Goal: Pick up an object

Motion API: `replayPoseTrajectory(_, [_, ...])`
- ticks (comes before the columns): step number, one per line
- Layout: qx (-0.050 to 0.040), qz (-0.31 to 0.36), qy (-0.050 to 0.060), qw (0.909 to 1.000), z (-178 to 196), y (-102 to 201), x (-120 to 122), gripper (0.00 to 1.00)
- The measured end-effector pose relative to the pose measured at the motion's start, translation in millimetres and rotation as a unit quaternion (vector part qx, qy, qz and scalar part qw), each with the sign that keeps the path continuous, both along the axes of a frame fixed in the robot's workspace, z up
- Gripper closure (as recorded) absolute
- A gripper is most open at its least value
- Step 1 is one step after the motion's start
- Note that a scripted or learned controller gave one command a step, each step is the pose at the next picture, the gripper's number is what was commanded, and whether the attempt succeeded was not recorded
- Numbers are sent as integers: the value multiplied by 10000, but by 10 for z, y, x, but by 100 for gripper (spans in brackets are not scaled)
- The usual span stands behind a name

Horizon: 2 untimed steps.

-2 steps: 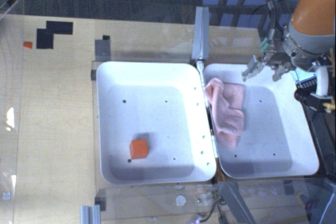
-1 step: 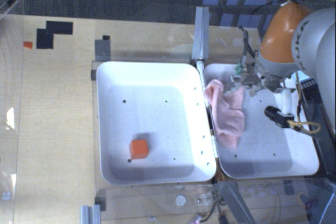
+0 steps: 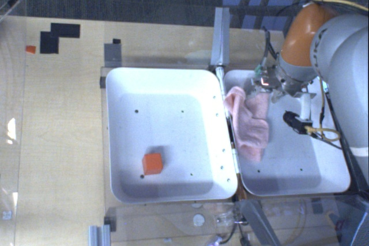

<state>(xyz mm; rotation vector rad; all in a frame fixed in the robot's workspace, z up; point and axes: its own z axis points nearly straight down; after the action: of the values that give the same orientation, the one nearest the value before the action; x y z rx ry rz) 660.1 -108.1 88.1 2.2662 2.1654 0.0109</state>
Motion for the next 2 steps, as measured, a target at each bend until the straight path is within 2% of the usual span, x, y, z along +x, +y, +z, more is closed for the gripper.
replayPoseTrajectory(1, [-20,1637,46,9865,7,17,91,0])
replayPoseTrajectory(2, [-36,1650,-26,9863,149,32,129,100])
